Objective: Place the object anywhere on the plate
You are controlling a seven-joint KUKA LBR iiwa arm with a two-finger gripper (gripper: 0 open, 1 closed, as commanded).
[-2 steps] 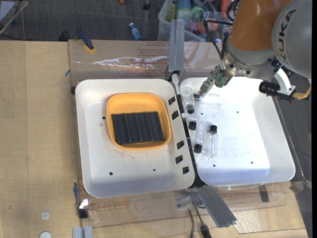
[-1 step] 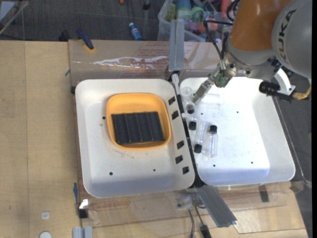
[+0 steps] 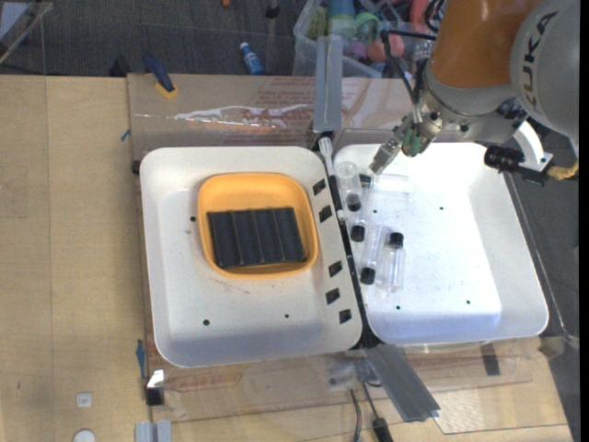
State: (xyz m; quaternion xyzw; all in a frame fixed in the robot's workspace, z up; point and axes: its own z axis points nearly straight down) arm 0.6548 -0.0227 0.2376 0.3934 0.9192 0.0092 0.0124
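An orange plate (image 3: 213,198) lies in the left bin (image 3: 175,293). A black ribbed rectangular object (image 3: 256,238) rests flat on it, near its front. My gripper (image 3: 381,159) hangs over the back left corner of the right bin (image 3: 479,274), tilted down toward the left, well away from the plate. Just below it lie clear plastic pieces (image 3: 390,188) and a small clear vial (image 3: 349,186). Another clear vial with a black cap (image 3: 394,258) lies nearer the bin's middle. No object shows in the gripper.
Small black caps (image 3: 367,273) lie along the left side of the right bin. A divider with black clips (image 3: 333,267) runs between the bins. A clear tub of coloured toys (image 3: 368,12) stands behind the bench.
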